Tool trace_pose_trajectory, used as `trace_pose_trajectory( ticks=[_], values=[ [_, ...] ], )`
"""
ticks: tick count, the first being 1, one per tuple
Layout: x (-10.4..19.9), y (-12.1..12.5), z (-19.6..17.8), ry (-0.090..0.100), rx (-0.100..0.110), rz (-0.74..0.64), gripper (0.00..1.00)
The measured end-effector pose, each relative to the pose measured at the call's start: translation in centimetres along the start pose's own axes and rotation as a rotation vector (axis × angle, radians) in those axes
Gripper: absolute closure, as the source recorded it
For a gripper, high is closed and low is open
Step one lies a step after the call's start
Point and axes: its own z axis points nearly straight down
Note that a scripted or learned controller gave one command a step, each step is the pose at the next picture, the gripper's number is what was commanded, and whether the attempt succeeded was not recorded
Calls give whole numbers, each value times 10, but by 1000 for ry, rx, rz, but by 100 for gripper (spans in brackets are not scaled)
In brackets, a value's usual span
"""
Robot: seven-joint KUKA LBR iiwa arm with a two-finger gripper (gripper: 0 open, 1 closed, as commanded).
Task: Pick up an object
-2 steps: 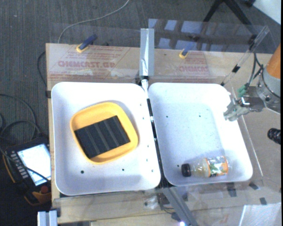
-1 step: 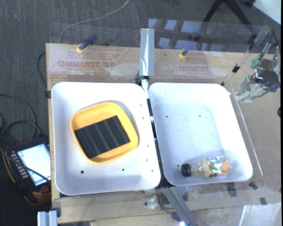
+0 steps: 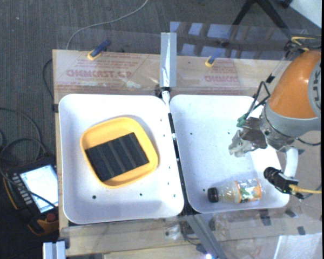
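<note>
My gripper hangs over the right white bin in the right half of the frame, just under my orange and grey wrist; it shows as a small grey blur, and I cannot tell from this angle how it is set, though nothing appears to be caught in it. The likeliest thing to pick is a small bottle lying on its side along the bottom edge of that bin, lower right of the frame, dark cap pointing left and an orange-and-green label around its middle. It sits below my gripper and apart from it, close to the bin's near wall. To do this well, I judge I should shift toward the bottom of the frame, centre over the labelled middle, and close across the narrow width, not along its length, since a round bottle may roll. The wall nearby leaves little room on that side. In the left bin, a yellow tray holding a dark ribbed pad sits well apart.
</note>
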Motion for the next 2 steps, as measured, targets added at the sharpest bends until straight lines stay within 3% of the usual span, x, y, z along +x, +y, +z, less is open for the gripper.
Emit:
trace_pose_trajectory(
  ticks=[1,2],
  values=[
    [13,32,87,-2,0,108,100],
    [13,32,87,-2,0,108,0]
  ],
)
